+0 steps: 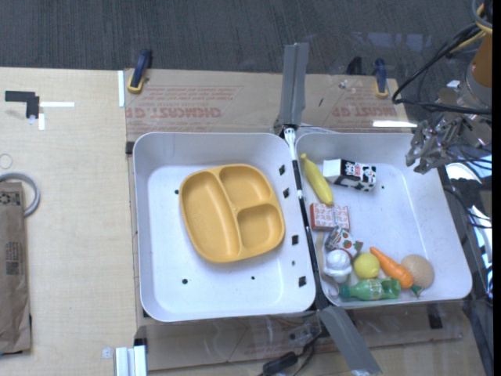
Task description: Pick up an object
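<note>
Two white bins sit side by side on the desk (63,210). The left bin (156,288) has a yellow plate with three parts (232,211) in it. The right bin (438,233) has the small toys to pick from. A banana (317,180) lies near the top left, and a little black and white milk box (357,175) is just beside it. A red and white box (326,216) lies below the banana. Lower down, a lemon (365,265), a carrot (391,266), a tan egg (419,271), a green bottle (369,290) and a small white cup (338,263) are packed close, some touching. The gripper (429,149) hangs over the top right edge of the right bin, well apart from the toys, and it is too blurry to tell if the jaws are open or closed. If it goes for the crowded corner, it may bump two toys or grab none. The round lemon and egg may slip or roll away.
</note>
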Available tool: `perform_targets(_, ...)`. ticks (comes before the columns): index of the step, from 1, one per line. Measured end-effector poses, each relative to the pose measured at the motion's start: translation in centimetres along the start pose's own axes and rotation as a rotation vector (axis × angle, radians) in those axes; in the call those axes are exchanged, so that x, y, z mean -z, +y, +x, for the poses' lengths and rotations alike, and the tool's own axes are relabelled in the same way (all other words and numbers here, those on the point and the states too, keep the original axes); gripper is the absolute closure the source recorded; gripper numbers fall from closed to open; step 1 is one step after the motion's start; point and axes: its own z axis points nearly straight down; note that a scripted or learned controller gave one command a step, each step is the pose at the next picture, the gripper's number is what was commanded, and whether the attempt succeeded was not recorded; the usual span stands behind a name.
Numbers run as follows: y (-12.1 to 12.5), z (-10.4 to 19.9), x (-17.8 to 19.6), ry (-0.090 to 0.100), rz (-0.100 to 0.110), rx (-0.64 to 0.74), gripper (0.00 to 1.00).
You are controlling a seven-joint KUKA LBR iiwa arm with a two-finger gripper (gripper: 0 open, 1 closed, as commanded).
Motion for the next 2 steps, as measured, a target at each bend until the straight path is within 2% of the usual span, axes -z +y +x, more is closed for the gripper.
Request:
perform_targets(1, 0.0, 0.0, 0.0, 0.000, 0.000, 0.000, 0.00)
perform_targets(2, 5.1, 4.3, -12.6, 0.003, -0.003, 0.295, 0.00)
